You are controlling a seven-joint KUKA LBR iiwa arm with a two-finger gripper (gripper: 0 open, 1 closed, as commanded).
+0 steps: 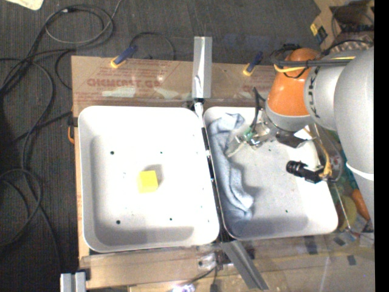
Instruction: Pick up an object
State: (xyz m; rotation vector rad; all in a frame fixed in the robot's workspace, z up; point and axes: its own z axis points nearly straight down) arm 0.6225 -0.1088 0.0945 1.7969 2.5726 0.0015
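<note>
Arm [340, 84] reaches in from the right w/ gripper [248, 136] low over the upper-left part of the right bin [304, 221], right at the cloth [230, 163]. Step in hand looks like the descent/grasp phase on the cloth, approx. at its bunched top end; the tip sits on or just above the fabric, can't tell which. Can't tell the gripper's state either: the tip is small and cluttered w/ fittings, and nothing is plainly seen gripped. The cloth, pale blue-grey, lies along the right bin's left wall, bunched near the top and trailing down toward the middle. The other candidate, a yellow block [148, 180], sits alone near the middle of the left bin [97, 126], well apart from the gripper. Next move prob. calls for closing on a raised fold, then lifting straight up; soft fabric may slip or come up only partway, so a pinch on a thick fold seems safer than on a flat edge. Both bins are white and shallow, side by side on a cardboard-topped bench [121, 81] w/ a clamp post [202, 66] between them. Floor around is dark carpet w/ loose cables [36, 102], and boxes [340, 8] at top right.
</note>
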